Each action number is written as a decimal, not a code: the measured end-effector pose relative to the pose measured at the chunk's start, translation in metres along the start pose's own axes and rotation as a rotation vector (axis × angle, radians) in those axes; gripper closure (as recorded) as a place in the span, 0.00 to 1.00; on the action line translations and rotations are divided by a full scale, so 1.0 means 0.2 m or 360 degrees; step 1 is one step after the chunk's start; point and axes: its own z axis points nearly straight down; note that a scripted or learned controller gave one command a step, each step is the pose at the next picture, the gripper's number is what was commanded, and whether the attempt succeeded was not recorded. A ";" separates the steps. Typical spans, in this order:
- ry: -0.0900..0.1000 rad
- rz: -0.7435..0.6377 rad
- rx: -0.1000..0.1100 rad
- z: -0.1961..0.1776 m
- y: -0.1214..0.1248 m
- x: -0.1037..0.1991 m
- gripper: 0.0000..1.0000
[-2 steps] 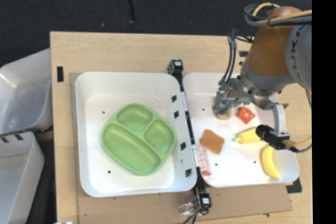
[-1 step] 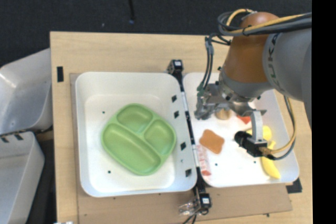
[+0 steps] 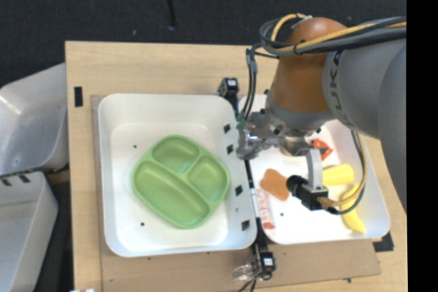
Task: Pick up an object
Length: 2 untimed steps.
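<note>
- Camera view: grey arm with orange band (image 3: 308, 58) reaches over the right shallow white bin (image 3: 308, 226); gripper (image 3: 272, 140) hangs near that bin's left wall, and its state cannot be told.
- Right bin holds a flat orange-brown piece (image 3: 274, 184), a yellow block (image 3: 339, 174), and possibly a yellow banana (image 3: 353, 219).
- Left shallow white bin (image 3: 123, 120) holds a green divided plastic plate (image 3: 181, 180), lying flat.

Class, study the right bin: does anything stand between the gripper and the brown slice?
Nothing visible does. Only bare white floor of the right bin shows between the gripper and the brown slice. The yellow pieces lie farther right, out of the way.
</note>
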 end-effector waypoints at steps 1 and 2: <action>-0.0001 -0.0001 -0.0004 -0.07 -0.02 0.23 1.00; -0.0002 0.0006 -0.0002 -0.07 -0.02 0.22 0.00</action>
